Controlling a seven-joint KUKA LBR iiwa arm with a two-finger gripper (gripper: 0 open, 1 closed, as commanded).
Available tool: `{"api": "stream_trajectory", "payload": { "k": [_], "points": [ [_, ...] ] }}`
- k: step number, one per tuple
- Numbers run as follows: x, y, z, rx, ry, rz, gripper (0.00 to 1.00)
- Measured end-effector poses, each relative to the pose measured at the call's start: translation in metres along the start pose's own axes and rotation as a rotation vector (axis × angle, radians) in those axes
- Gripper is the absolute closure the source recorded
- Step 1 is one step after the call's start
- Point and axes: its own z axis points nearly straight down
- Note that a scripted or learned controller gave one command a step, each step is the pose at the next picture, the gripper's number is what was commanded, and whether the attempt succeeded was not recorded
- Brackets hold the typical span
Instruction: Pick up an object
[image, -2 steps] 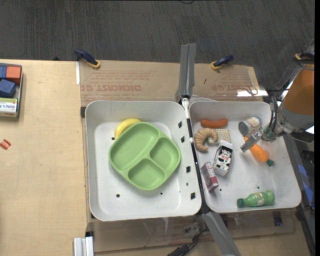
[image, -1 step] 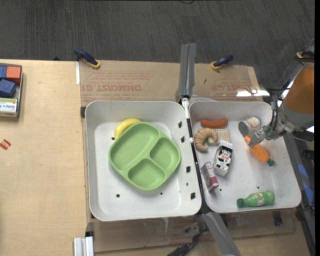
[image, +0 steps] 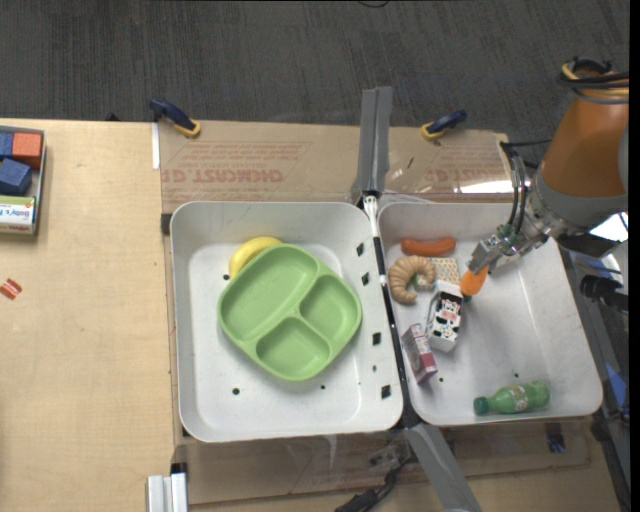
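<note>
My gripper reaches in from the right over the right bin, near its upper middle. A small orange piece sits between the fingertips, and the fingers look shut on it. Just left of it lie a tan croissant, a pale cracker and a red sausage. Below stand a black-and-white carton and a maroon packet. A green bottle lies at the bin's front.
The left bin holds a green divided plate with a yellow object tucked behind it. A grey divider runs between the bins. A box of coloured blocks sits at the far left of the bench.
</note>
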Motion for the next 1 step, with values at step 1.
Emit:
{"api": "stream_trajectory", "payload": {
  "k": [1],
  "points": [
    [0.0352, 0.0322, -0.0517, 0.001, 0.000, 0.028, 1.00]
  ]
}}
